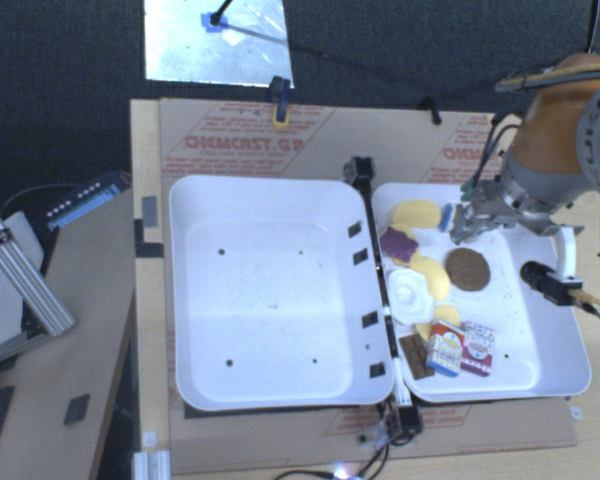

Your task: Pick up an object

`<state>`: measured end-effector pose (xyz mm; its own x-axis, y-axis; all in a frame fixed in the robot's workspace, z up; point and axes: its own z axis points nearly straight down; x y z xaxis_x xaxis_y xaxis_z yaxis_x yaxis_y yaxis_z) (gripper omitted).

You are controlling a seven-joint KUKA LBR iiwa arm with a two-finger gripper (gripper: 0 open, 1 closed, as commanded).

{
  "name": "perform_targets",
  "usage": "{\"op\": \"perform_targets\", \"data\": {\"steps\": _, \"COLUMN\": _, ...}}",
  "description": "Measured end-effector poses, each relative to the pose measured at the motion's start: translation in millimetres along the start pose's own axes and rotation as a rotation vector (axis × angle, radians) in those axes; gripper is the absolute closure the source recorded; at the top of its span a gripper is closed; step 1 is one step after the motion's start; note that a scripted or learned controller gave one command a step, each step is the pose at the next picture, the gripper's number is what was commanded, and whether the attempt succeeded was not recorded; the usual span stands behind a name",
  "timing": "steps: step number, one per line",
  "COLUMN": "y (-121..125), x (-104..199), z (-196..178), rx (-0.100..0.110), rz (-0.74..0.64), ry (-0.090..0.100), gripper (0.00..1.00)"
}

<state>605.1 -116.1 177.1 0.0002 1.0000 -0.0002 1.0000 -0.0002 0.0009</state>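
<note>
The right bin (550,358) holds several small items. A pale yellow piece (417,213) lies at its far left, with a purple piece (398,244) just in front of it. A brown round disc (468,268) sits mid-bin. Left of the disc are a yellow lump (436,278) and a white blob (410,294). Near the front lie a small colourful box (444,351), a red and white packet (479,348) and a dark brown bar (413,356). My gripper (465,226) hangs over the bin's far part, between the pale yellow piece and the disc, beside a small blue bit (445,218).
The left bin (270,288) stands beside the right one, with black clips (361,258) along the shared rim. The arm's orange band (565,108) and grey wrist reach in from the right. A black fitting (545,283) juts over the right bin's right side.
</note>
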Motion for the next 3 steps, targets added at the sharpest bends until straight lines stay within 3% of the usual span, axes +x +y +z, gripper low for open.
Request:
{"op": "perform_targets", "data": {"steps": 1, "y": 2, "x": 0, "z": 2, "rx": -0.001, "rz": -0.002, "ry": 0.0, "gripper": 0.0}}
{"op": "perform_targets", "data": {"steps": 2, "y": -33, "x": -2, "z": 95, "rx": -0.003, "rz": -0.001, "ry": 0.0, "gripper": 0.0}}
{"op": "perform_targets", "data": {"steps": 3, "y": 32, "x": -7, "z": 90, "rx": -0.009, "rz": -0.006, "ry": -0.002, "gripper": 0.0}}
